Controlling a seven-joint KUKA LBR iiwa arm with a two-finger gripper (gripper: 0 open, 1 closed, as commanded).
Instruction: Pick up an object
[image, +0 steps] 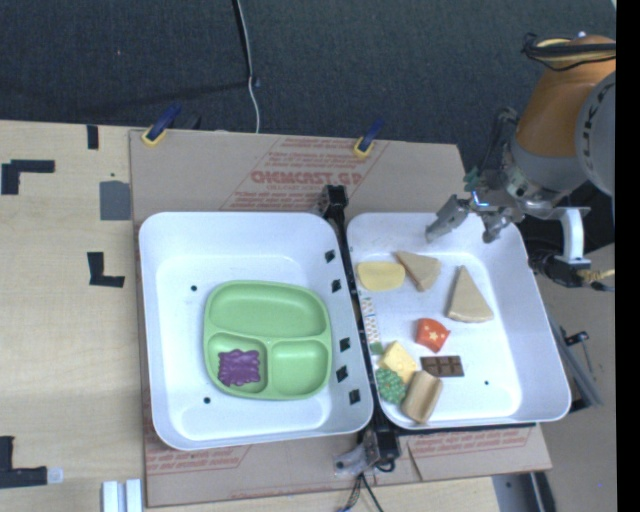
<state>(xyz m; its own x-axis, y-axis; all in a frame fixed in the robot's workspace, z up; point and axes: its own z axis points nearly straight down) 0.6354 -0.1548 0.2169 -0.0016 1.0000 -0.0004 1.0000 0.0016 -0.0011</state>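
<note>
over right bin's (535, 330) far edge | gripper (465, 225) spread wide, holding nothing | tan wedge (468, 297) apex points away

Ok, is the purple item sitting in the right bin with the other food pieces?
No, the purple item lies in a compartment of the green divided plate, which sits in the left bin.

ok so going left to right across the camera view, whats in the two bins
purple item in the green divided plate → round yellow piece → tan wedge → red piece → larger tan wedge. The gripper sits over the right bin's far edge, fingers spread.
</note>
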